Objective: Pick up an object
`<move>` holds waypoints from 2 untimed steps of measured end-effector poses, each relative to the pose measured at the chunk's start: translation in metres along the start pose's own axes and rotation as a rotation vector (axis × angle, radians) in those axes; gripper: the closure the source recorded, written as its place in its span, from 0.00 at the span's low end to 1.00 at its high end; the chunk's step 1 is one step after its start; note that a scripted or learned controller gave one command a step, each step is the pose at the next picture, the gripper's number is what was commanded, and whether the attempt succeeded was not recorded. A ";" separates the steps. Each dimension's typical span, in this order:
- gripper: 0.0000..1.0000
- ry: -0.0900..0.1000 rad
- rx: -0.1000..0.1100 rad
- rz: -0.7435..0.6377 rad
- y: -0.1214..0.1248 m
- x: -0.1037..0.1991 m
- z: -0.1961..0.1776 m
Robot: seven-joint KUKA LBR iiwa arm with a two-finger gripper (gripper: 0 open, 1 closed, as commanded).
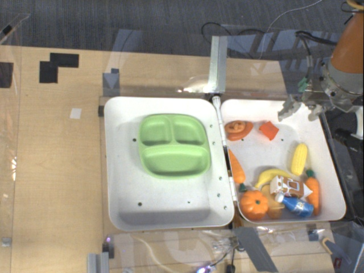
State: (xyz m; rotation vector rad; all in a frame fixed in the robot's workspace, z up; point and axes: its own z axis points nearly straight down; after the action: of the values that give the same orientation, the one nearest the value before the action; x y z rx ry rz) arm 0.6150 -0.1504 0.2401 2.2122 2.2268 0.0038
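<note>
Poised at the back edge of the right bin (333, 169): the tool (300, 111), two pale fingers spread apart, nothing between them. Hanging over the bin's far right corner, above bare white floor.

Nearest candidate: the orange block (269, 131), lying just forward and to the camera's left of the fingertips, apart from its neighbours. Slightly farther left, an orange round toy (238, 129) against the dividing wall. Farther forward, toward the camera, the corn cob (299, 158), standing clear with its long axis running roughly front to back (a favourable lie, probably, for fingers closing across it). Beyond that, crowded into the near corner: banana (269, 176), small carton (286, 186), pumpkin (254, 204), blue can (298, 206), carrot (313, 192), touching or overlapping, hard to separate cleanly.

So everything graspable sits forward and camera-left of the tool; none directly beneath. Likely needed: a short shift left and down for the block, or a longer reach forward for the corn.

Left bin (122, 169) holding a green divided plate (173, 145), well apart from the tool.
</note>
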 end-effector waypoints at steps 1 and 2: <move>0.00 -0.003 -0.010 -0.047 0.024 0.026 0.132; 0.00 -0.001 -0.004 0.232 0.056 0.014 0.106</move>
State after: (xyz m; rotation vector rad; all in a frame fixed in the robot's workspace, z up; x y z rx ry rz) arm 0.6709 -0.1359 0.1347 2.4526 1.9538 0.0083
